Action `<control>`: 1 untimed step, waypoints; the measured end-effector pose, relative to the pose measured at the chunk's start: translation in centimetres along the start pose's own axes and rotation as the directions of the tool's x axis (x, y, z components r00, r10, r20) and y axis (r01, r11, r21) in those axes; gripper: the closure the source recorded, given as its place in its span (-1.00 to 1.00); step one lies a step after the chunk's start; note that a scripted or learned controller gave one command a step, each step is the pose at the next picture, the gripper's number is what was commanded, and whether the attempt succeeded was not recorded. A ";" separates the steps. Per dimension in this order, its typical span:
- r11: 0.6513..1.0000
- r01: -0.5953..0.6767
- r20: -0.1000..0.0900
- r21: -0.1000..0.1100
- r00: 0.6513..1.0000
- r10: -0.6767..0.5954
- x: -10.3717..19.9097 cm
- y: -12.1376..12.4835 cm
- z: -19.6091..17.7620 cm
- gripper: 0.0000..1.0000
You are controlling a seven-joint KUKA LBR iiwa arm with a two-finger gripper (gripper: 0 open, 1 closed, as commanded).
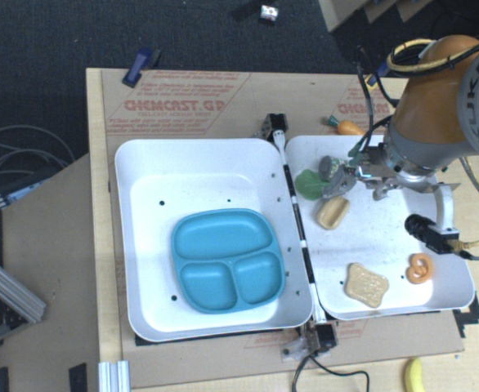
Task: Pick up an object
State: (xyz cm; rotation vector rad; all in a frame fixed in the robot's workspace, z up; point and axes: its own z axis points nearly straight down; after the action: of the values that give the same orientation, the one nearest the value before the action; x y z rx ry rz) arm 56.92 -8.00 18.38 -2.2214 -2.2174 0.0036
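In the right bin (444, 292), my gripper (336, 178) hangs low at the far left part. It is right beside a green leafy piece (309, 184) and just above a tan rounded piece (333, 212). I see nothing held in it. Toward the near edge of the same bin lie a square tan cracker (365, 285) and a small orange pretzel (419, 269).
The left bin (141, 219) holds a blue divided plate (227, 258). A small orange item (350, 126) lies on the bench behind the right bin. A yellow item (414, 376) sits at the bench's near edge, and a blue item (141, 65) at the far left corner.
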 end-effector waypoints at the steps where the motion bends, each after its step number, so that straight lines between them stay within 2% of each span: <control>1: 1.000 0.001 0.000 -0.002 1.000 -0.001 -3.1 2.0 10.0 -1.00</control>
State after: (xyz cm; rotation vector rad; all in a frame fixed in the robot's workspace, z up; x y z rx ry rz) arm 58.88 -11.14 8.40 -2.2219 -2.2192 0.0019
